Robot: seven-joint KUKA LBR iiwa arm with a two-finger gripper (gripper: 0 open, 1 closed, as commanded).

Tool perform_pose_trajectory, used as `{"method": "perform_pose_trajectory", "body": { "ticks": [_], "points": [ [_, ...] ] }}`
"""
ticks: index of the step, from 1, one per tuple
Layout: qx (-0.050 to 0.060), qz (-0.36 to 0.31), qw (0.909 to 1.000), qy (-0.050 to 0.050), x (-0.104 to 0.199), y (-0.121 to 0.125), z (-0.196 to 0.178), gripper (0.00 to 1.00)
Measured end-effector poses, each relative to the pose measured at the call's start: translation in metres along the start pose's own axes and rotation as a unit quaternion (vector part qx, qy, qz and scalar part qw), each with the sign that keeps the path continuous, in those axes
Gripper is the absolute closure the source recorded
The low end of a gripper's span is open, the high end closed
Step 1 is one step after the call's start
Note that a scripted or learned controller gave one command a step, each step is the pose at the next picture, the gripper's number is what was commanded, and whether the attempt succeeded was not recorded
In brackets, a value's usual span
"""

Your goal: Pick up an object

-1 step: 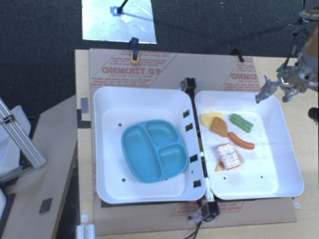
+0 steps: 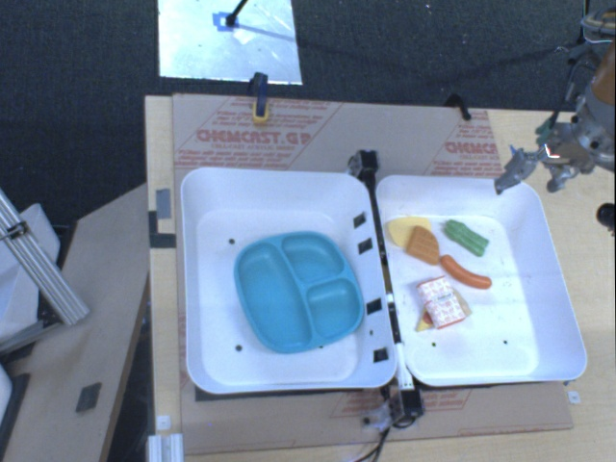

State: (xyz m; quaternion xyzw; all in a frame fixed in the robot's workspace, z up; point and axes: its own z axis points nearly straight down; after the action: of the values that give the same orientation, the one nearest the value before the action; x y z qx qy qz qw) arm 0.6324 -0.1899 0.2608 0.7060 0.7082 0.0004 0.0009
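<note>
The grey metal arm [image 2: 599, 85] enters at the upper right edge of the camera view, with just its wrist end in sight. From the wrist a grey two-finger gripper [image 2: 532, 171] reaches out toward the left and slightly downward. Its two fingers [image 2: 510, 173] are spread apart, one pointing left and low, the other shorter and nearer the wrist, with nothing between the jaws. The gripper hangs in the air, touching nothing.
</note>
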Motion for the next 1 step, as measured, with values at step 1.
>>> {"method": "perform_pose_trajectory", "body": {
  "ticks": [1],
  "points": [
    [0.002, 0.0, 1.0, 0.0, 0.0007, 0.0039, 0.0617, 0.0]
  ]
}}
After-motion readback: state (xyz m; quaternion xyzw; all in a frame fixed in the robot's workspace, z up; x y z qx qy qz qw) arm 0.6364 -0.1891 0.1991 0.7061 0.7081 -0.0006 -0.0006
